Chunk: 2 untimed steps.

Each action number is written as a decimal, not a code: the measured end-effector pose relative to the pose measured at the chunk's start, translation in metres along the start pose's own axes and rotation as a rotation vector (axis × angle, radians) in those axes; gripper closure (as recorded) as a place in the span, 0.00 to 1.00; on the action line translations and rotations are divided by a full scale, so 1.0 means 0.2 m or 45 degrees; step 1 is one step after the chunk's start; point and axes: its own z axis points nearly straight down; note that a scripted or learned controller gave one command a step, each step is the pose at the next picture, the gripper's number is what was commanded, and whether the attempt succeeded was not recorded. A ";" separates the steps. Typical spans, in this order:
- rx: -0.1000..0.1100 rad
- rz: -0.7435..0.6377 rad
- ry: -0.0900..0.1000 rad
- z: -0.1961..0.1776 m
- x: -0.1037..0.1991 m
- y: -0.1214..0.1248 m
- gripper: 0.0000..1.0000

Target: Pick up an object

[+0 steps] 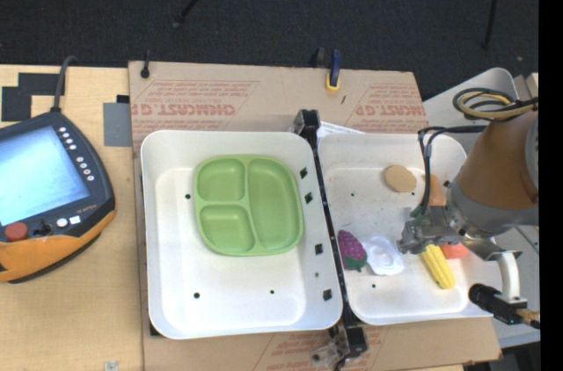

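Observation:
In the right bin point(369, 303) lie a yellow corn cob point(438, 266), a purple grape bunch point(353, 248), a white crumpled item point(383, 257), a tan oval cookie-like piece point(400, 178) and a small red-orange piece point(454, 251). My gripper point(420, 236) hangs low over the bin, just left of the corn cob's upper end and right of the white item. The arm's orange band point(497, 163) rises above it at the right. The wrist hides the fingertips.
The left bin point(176, 290) holds a green divided plate point(248, 205). A black divider point(322, 220) runs between the bins. A teach pendant point(48, 185) lies on the bench at far left. Cables point(482, 101) loop at the right.

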 end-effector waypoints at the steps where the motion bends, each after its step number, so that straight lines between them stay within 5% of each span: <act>1: -0.004 0.000 -0.001 -0.31 -0.03 0.02 1.00; 2: -0.002 0.000 0.000 -0.44 -0.03 0.02 1.00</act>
